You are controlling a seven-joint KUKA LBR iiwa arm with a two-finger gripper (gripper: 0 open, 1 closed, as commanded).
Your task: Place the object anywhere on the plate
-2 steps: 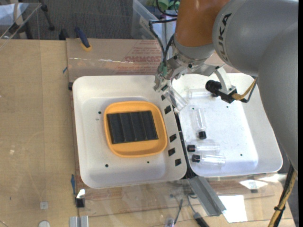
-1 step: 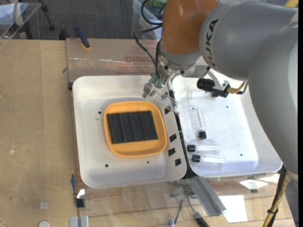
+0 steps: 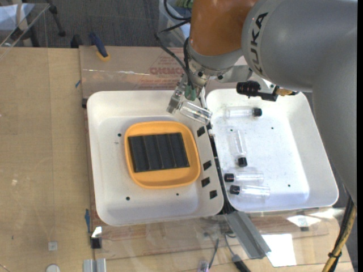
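Now the gripper (image 3: 190, 95) hangs over the left bin's (image 3: 105, 152) back edge, pinching a clear vial (image 3: 194, 111) at one end. Pickup looks done; the orange plate (image 3: 161, 177) just beside it awaits the drop.

One fixed camera looks down aslant on both bins (image 3: 113, 208) from above.
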